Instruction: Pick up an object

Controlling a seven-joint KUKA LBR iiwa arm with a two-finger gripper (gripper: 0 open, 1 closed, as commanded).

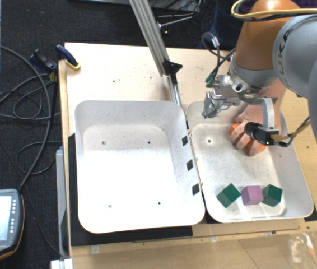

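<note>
I hang over the far end of the right bin (293, 167), my gripper (211, 110) low by its back wall; whether my fingers are spread I cannot tell. The orange object (241, 137) lies just beside me, partly hidden, its axis unclear. Three blocks (251, 195) line the near edge.

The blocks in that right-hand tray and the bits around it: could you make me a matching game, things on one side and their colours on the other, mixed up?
Things:
1. Middle block in the row of three at the near end of the right bin
2. Block at the left end of that row
3. Band on the arm above the wrist
4. Left bin

Colours:
A. White
B. Orange
C. Purple
D. Green

Pairs: 1-C, 2-D, 3-B, 4-A
</note>
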